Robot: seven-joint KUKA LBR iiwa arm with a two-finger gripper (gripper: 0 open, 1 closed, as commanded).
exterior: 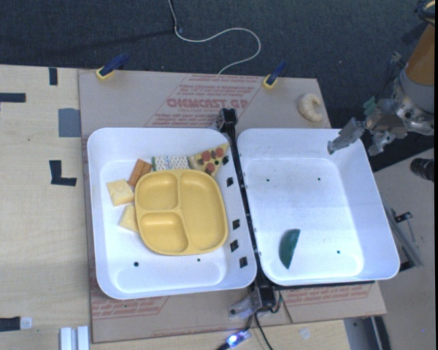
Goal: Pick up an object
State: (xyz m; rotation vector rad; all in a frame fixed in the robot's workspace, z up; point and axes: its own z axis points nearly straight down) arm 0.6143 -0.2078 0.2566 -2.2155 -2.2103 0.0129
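The gripper (pixel 356 135) hangs with fingers spread and nothing between them over the far right corner of the right bin (pixel 365 195), so the approach step is in hand, and the next move calls for travel toward the near side and descent onto the green object (pixel 288 247).

Count: two shallow white plastic bins (pixel 106 195) (pixel 365 195). One yellow three-compartment plastic tray (pixel 181 211). One dark green curved piece (pixel 288 247). One pale ring-shaped item (pixel 311 106) on the cardboard. Two blue-and-yellow clamps (pixel 112 65) (pixel 274 74).
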